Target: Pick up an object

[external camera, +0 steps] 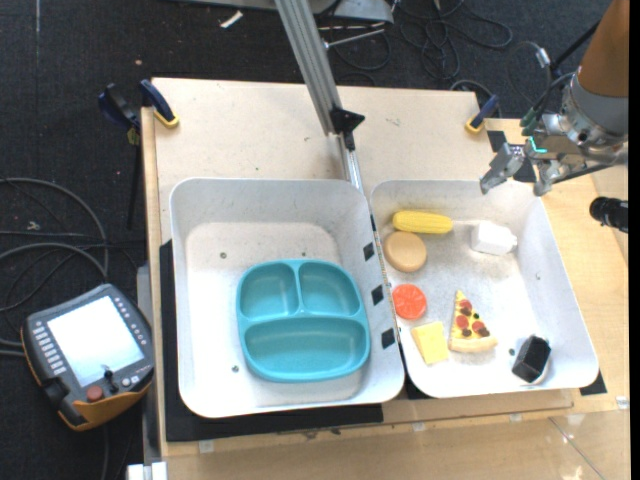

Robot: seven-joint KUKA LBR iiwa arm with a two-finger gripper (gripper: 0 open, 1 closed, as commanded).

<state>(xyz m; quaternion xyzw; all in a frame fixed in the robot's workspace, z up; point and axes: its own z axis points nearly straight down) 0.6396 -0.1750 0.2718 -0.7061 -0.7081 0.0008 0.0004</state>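
Observation:
The right bin (560, 268) holds a yellow corn cob (422, 223), a tan round bun (406, 252), a white block (493, 238), a red tomato slice (409, 301), a yellow cheese wedge (431, 343), a pizza slice (467, 323) and a small black object (531, 358). My gripper (518, 173) hangs above the bin's far right corner, up and to the right of the white block. Its fingers stand apart with nothing between them.
The left bin (195, 268) holds a teal divided plate (300, 318). A slanted metal pole (315, 58) runs down to the divide between the bins. Clamps sit at the bench's far corners, and a teach pendant (85, 353) lies left of the bench.

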